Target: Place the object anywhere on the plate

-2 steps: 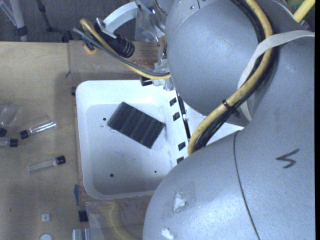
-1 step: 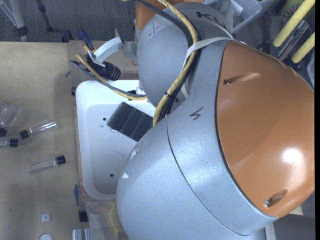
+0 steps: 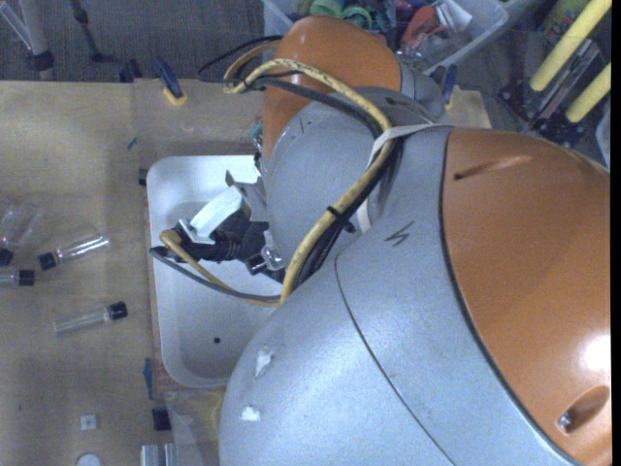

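My grey and orange arm (image 3: pixel 427 260) reaches in from the right and covers most of the bench. Its wrist hangs over the left white bin (image 3: pixel 179 348). My gripper (image 3: pixel 268 256) sits low over that bin's middle, mostly hidden under the wrist. The bare bin floor around it holds a tiny dark speck (image 3: pixel 215 339). The arm hides whatever lies beneath it and further right.
Several clear vials with black caps (image 3: pixel 82 249) (image 3: pixel 89 316) lie on the wooden bench left of the bin. A blue clamp (image 3: pixel 171 85) sits at the bench's back edge. A clear tub of colourful items (image 3: pixel 388 8) stands behind the arm.
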Controlling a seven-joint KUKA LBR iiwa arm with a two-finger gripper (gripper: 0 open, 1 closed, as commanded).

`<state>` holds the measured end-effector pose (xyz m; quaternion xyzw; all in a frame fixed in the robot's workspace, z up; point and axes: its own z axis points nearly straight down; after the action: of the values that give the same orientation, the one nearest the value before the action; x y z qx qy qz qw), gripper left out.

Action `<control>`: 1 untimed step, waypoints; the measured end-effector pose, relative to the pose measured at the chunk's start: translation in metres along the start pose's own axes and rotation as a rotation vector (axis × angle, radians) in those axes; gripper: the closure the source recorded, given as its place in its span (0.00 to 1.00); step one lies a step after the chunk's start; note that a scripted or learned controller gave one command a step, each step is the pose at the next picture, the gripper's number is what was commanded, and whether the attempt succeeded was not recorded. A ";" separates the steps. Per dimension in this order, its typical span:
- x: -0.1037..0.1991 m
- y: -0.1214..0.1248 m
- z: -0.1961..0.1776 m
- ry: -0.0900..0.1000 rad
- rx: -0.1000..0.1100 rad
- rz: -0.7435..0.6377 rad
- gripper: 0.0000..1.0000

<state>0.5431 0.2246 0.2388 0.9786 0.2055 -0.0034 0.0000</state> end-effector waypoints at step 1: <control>0.061 0.026 -0.014 0.002 -0.001 -0.268 1.00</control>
<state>0.6091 0.2255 0.2522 0.9423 0.3347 -0.0024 -0.0001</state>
